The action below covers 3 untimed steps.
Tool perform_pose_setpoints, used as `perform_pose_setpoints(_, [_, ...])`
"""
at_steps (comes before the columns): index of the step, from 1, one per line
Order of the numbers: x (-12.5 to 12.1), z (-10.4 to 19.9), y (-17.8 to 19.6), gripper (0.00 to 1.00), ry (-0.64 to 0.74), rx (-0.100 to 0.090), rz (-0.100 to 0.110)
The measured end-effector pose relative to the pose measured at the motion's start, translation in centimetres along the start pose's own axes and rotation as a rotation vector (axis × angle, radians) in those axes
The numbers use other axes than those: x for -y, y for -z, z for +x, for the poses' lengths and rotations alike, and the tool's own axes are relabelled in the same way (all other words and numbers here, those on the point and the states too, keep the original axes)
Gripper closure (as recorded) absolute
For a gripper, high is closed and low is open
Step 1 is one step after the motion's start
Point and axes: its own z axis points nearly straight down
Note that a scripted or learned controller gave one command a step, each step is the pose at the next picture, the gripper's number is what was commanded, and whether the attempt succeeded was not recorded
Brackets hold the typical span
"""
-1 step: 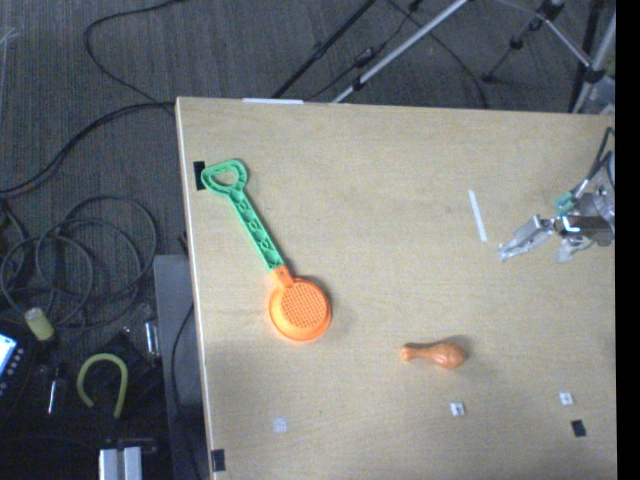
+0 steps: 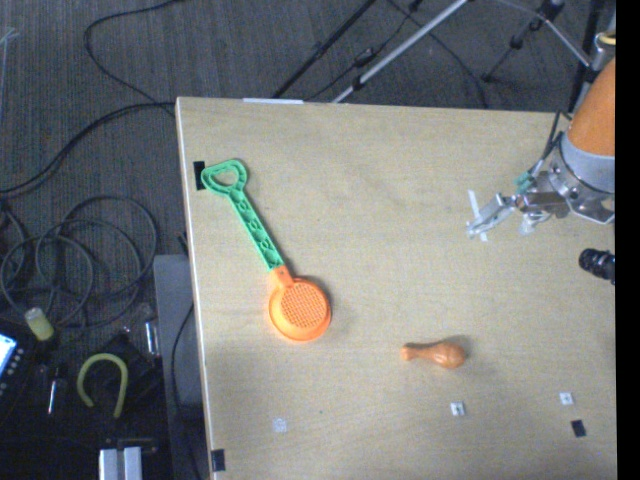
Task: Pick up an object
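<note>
A sieve spoon with a green handle [image 2: 252,223] and a round orange mesh head [image 2: 299,309] lies on the left part of the tan board [image 2: 400,158]. A small orange gourd-shaped piece [image 2: 438,353] lies lower, near the middle right. My gripper [image 2: 478,216] hangs at the right side, above the board and well above the orange piece in the view. Its pale fingers [image 2: 474,201] point left, spread open, with nothing between them. The orange-banded wrist [image 2: 600,118] enters at the right edge.
Small grey and black markers [image 2: 457,408] dot the board's lower right. A black tab [image 2: 198,173] sits by the green handle's loop. Cables and tools lie on the dark floor [image 2: 90,238] to the left, and stand legs [image 2: 430,18] lie behind the board.
</note>
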Motion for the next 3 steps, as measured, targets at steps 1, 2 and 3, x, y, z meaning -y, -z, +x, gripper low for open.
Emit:
perform_pose_setpoints(1, [-5.4,-0.5,-5.7,0.00,0.086,0.002,-0.001])
perform_pose_setpoints(2, [-7.8,-0.7,-12.7,0.00,0.188,0.003,-0.001])
perform_pose_setpoints(3, [-8.3,5.0,-12.5,0.00,0.408,0.001,-0.003])
